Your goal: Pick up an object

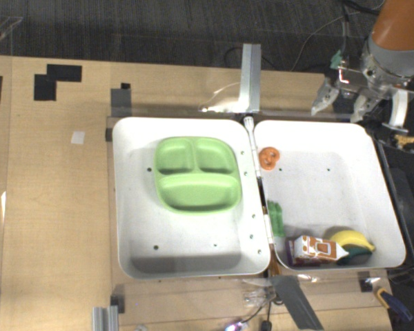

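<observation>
Nearest you, a brown-and-white carton (316, 249) and yellow banana (352, 239) lie in the right white bin's (345, 150) front corner. Your gripper (341, 103) hangs beyond that bin's far rim, fingers spread apart, clasping nothing.

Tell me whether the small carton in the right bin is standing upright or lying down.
Lying down. The carton rests on its side at the right bin's near edge, its printed face turned up, with the banana just beside it.

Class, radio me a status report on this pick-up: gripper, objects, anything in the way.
Gripper above the right bin's far rim, nothing between its fingers. Banana, carton, orange piece, green item all lying in that bin. Path clear.
</observation>
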Available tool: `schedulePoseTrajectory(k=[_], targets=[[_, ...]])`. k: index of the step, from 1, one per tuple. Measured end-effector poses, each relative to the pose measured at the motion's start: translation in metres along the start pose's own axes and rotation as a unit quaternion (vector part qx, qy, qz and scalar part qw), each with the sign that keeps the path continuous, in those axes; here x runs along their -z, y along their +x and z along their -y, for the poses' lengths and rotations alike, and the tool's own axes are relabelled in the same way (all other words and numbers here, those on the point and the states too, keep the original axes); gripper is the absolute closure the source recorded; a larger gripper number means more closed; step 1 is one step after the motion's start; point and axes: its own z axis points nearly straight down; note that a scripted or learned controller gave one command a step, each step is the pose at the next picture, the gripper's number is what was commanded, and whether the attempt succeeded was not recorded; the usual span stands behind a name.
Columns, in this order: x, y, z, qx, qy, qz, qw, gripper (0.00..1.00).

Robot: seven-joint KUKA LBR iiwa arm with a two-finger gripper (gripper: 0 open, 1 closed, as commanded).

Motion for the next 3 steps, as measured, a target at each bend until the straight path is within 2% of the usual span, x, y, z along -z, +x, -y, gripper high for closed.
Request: schedulePoseTrajectory(k=[1,2,3], targets=[[0.012,0.002,-0.001,0.004,-0.002,0.000,1.0000,1.00],[0.011,0.002,-0.001,0.004,-0.002,0.000,1.0000,0.00],[-0.080,0.058,0.044,0.087,0.002,-0.001,0.9962,0.00]])
